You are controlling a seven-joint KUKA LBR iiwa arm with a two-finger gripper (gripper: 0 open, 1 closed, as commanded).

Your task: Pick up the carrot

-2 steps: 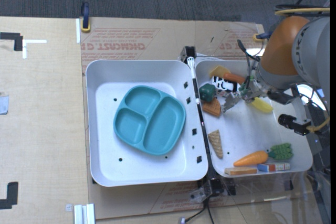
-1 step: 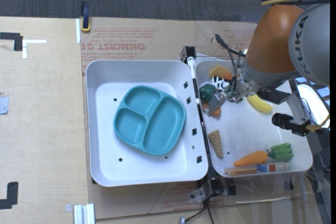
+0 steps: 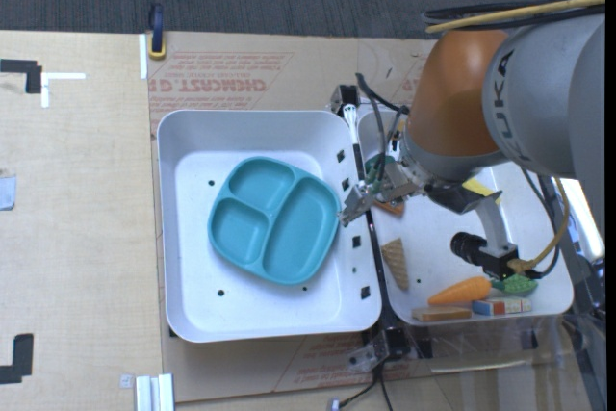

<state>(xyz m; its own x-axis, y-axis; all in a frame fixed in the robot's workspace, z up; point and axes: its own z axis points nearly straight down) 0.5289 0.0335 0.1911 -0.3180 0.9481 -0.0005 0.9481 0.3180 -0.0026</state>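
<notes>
Carrot (image 3: 462,290) lies in right bin (image 3: 539,207), lower right of frame, green top pointing right, near front wall. Just below it: small tan block (image 3: 444,314) and white-red-blue stick (image 3: 500,307). Tan wedge (image 3: 396,263) to its left. My gripper (image 3: 369,197) well apart, up-left of carrot, at divide between bins; whether open or closed, cannot tell. Teal divided plate (image 3: 274,220) in left bin (image 3: 183,236).
</notes>
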